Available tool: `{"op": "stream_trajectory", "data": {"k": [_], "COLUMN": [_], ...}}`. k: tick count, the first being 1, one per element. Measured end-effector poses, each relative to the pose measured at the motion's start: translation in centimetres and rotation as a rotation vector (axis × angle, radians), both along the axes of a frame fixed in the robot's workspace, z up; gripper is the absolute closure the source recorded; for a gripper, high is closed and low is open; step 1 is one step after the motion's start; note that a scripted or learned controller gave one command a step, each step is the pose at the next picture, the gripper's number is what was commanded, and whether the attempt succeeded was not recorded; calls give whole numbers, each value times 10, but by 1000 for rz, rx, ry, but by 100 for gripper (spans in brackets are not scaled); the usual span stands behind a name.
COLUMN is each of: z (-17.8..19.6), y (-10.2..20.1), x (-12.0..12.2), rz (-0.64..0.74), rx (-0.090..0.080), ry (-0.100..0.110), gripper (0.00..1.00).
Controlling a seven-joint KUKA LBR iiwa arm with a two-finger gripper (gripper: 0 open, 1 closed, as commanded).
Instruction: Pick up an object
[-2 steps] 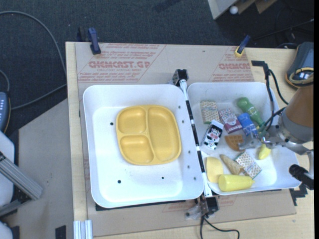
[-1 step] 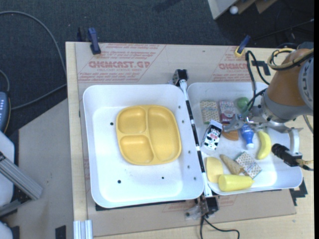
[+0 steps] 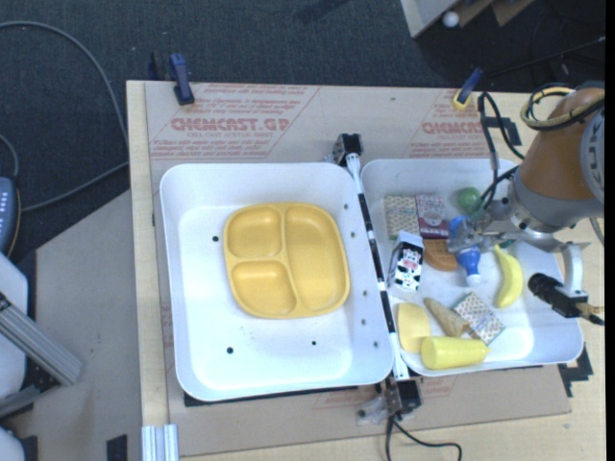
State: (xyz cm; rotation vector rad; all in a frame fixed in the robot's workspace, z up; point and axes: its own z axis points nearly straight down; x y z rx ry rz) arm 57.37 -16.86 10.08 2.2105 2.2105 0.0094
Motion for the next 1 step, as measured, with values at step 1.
{"op": "stream_trajectory", "data": {"k": [1], "z": [84], "y": [89], "x": [17], "rz": [1], "rx": [7], "ry": [15], "gripper": [100]}}
